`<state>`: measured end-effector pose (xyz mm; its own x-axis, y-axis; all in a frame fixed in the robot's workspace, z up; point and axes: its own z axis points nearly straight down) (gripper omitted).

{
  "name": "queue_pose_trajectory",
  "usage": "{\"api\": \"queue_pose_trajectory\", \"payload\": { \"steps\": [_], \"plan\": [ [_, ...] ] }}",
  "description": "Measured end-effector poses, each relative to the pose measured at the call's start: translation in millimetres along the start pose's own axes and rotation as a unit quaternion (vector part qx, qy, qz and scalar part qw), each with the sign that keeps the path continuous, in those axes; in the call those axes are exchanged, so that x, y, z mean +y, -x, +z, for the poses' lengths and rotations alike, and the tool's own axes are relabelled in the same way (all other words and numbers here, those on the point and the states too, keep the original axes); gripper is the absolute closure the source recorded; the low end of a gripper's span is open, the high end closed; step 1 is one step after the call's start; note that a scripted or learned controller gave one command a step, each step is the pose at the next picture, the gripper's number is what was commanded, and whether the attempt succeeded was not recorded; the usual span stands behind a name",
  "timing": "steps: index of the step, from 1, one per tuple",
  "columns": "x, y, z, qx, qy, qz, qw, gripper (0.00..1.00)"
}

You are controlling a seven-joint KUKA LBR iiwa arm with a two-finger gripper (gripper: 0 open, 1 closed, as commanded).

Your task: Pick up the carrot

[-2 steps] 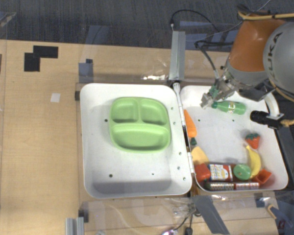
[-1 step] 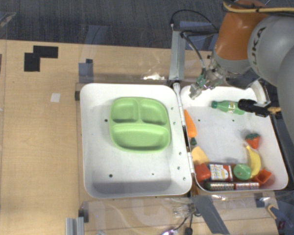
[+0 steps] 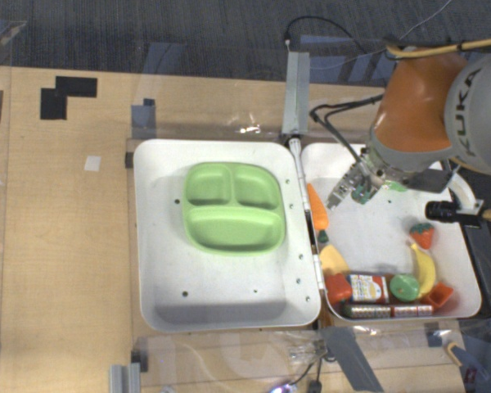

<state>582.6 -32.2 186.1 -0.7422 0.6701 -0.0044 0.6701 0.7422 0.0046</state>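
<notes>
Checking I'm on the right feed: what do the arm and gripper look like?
A grey arm with a broad orange band above the wrist and dark lettering on its grey shell. Black cables loop off it. The small gripper is grey metal with a green part.

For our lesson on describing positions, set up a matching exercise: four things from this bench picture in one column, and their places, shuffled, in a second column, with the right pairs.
Things:
1. carrot
2. green divided plate
3. banana
4. ketchup bottle

Places:
A. middle of the left bin
B. lying along the right bin's near edge
C. against the right bin's left wall, beside the divider
D. right side of the right bin, below the strawberry

Pairs: 1-C, 2-A, 3-D, 4-B
</notes>
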Motion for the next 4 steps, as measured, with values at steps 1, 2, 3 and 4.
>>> {"api": "queue_pose_trajectory", "payload": {
  "steps": [1,2,3,4],
  "plan": [
    [-26,-33,1,0.001,-0.001,0.175,0.9846,1.0],
    [-6,-16,1,0.0,0.0,0.204,0.9789,1.0],
    [-56,-17,-96,-0.001,0.0,0.09,0.9959,1.0],
    [-103,-16,-35,0.0,-0.001,-0.045,0.999,1.0]
  ]
}}
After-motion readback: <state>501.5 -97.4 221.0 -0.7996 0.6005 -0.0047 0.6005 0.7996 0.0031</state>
